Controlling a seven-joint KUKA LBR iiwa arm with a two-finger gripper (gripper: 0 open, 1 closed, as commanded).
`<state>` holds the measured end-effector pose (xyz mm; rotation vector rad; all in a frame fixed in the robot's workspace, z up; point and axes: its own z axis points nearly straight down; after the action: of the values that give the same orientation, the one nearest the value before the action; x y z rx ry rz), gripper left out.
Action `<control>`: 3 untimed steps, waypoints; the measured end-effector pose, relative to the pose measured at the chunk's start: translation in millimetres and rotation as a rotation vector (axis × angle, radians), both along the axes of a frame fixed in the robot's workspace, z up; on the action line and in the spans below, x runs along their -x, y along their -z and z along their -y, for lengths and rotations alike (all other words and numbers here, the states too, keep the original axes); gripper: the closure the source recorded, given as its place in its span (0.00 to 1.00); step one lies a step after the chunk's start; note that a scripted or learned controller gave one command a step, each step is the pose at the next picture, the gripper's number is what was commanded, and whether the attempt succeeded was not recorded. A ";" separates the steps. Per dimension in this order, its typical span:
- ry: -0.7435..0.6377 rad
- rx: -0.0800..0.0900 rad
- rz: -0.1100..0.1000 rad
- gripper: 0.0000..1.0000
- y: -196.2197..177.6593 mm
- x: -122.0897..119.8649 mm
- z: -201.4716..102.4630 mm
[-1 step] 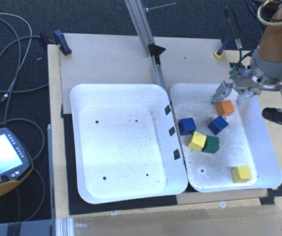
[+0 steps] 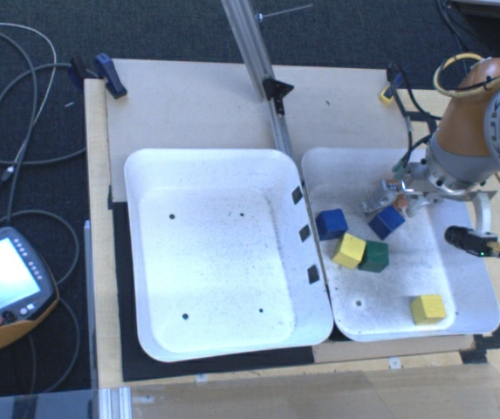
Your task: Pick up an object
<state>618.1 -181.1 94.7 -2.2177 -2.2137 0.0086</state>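
Note:
The right bin (image 2: 459, 269) holds several small blocks. A blue cube (image 2: 331, 223) lies near its left wall, with a yellow cube (image 2: 350, 250) and a green cube (image 2: 374, 257) touching each other just below it. Another yellow block (image 2: 428, 308) lies near the front. A second blue cube (image 2: 387, 222) sits tilted directly beneath my gripper (image 2: 394, 201), which hangs low over the bin's upper middle. Whether the gripper touches this cube is unclear.
The left bin (image 2: 145, 182) stands beside the right one, with black clips on the shared wall. A metal pole (image 2: 250, 42) slants over the bench's back. The arm's grey and orange wrist (image 2: 468, 129) covers the right bin's far right corner.

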 end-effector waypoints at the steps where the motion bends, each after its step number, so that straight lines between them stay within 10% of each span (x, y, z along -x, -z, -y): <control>1: -0.002 0.000 0.005 0.00 -5.0 30.8 -21.9; 2: -0.002 0.000 0.010 1.00 -15.8 28.6 -21.5; 3: -0.012 -0.001 0.018 1.00 -109.9 43.6 -115.5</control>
<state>574.5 -65.6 204.6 -2.2127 -2.2348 -0.0124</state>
